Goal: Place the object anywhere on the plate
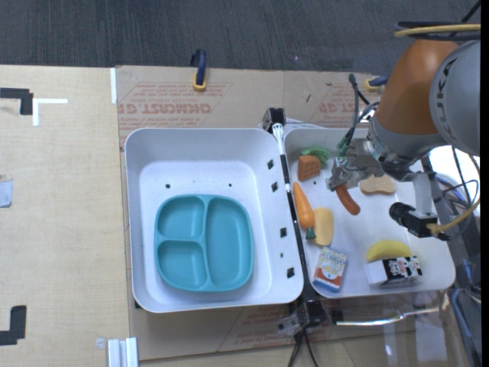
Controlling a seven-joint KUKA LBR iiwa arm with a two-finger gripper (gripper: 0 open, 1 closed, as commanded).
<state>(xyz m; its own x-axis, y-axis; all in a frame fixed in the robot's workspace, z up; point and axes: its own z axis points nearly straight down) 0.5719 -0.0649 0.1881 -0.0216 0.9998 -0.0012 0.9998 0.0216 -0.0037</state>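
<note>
In the right bin (pixel 435 277), near its upper middle: red sausage (pixel 348 200), lying aslant, directly under the gripper (pixel 341 176). Fingers straddling its upper end, slightly apart, apparently not yet clamped. Recommended: lower squarely, close across the short axis, avoid the bread slice (pixel 377 185) just beside. Nearby: carrot (pixel 304 206), banana (pixel 387 249), small carton (pixel 330 271). In the left bin (pixel 145 155): teal divided plate (pixel 205 242), well apart. Beneath: cardboard-covered bench (pixel 61 228), dark floor beyond.
</note>
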